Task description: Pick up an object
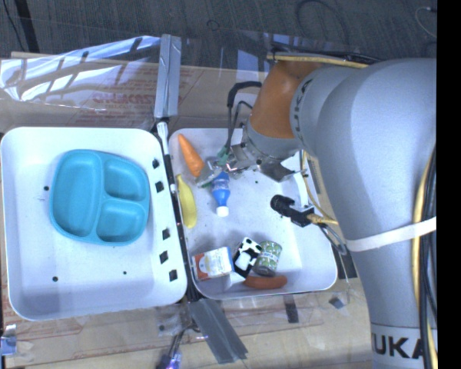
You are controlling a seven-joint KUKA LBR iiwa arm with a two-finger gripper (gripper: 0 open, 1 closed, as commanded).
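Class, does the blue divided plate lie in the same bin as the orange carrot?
No: the blue divided plate lies in the view's left bin, the orange carrot in the right bin.

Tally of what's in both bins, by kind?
Food: 3 (carrot, banana, sausage)
Containers: 3 (bottle, can, carton)
divided plate: 1
black-and-white toy: 1
Total: 8

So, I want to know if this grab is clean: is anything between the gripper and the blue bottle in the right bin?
Nothing visible does. The gripper hangs right at the upper end of the blue bottle. The carrot and the banana lie close to its left in the view, beside the path, not across it.
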